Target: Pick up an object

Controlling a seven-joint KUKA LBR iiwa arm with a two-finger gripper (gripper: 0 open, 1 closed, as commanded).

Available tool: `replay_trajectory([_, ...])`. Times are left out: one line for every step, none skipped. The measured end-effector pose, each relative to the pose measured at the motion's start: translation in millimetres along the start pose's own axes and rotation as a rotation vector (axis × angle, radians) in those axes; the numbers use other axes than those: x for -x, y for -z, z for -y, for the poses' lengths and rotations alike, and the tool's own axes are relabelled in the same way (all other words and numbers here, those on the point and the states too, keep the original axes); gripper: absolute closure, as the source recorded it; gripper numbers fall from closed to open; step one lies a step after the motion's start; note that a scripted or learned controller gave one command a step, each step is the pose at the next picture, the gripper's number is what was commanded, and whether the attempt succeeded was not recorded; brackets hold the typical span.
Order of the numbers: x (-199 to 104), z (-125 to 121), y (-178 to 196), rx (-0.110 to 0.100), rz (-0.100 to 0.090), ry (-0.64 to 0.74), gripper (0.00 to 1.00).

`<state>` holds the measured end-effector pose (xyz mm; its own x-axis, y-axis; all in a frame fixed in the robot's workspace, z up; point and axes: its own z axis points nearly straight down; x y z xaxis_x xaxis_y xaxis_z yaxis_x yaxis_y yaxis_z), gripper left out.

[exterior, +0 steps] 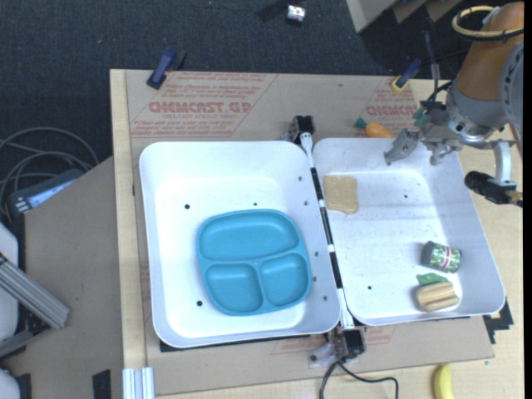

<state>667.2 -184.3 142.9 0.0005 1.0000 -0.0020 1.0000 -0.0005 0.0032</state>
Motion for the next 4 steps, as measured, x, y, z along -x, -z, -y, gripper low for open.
replay_trajectory([-50.1, 53.4, -50.8, -0.004, -0.003, 0.001, 0.00])
replay_trajectory([12.7, 115.1, -58.1, -0.005, -0.002, -0.001, 0.00])
replay_trajectory([37.5, 44.3, 53.1, 0.000, -0.001, 0.002, 0.00])
replay_trajectory([-53.8, 88.0, -44.0, -0.006, -0.004, 0.002, 0.00])
